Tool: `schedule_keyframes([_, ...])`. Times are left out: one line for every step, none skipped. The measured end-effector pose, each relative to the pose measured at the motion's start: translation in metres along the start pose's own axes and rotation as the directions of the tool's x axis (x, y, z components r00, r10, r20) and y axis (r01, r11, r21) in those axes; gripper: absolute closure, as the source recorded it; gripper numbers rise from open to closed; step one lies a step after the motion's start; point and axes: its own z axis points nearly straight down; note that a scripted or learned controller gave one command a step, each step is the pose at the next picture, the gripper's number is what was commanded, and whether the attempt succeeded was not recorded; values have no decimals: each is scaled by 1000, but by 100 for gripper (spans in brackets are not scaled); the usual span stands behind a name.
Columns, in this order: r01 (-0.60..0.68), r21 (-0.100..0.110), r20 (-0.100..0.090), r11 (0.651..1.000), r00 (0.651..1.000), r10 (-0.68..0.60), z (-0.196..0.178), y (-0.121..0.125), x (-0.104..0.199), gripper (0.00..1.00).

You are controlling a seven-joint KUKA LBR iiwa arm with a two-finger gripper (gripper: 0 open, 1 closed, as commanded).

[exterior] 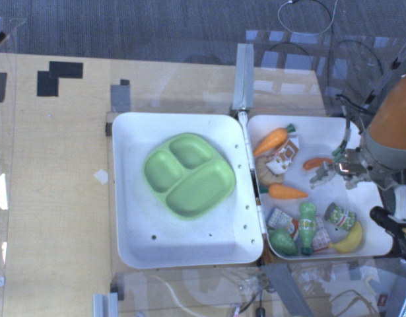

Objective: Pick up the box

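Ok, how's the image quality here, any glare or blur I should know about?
In the camera view, lighting is soft and even, with a faint shadow under the green plate. Pale reflections streak the left edge and lower bench, likely from clear panels. The gripper and the small items in the right bin look slightly soft, so the box can't be picked out for certain.

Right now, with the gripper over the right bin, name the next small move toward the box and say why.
Probably slide the gripper left across the right bin toward the box. The gripper sits near the small red piece, apart from the box, which lies tilted under the upper carrot, nearer the divider.
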Motion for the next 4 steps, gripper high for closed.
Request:
schedule_keyframes([32,-15,2,999,999,-32,75,-29,-6,0])
schedule_keyframes([5,-16,3,1000,1000,-5,75,25,-39,0])
schedule_keyframes([-107,-8,-1,994,994,107,77,135,-32,0])
schedule_keyframes([-449,-9,-4,893,893,449,76,57,-9,0])
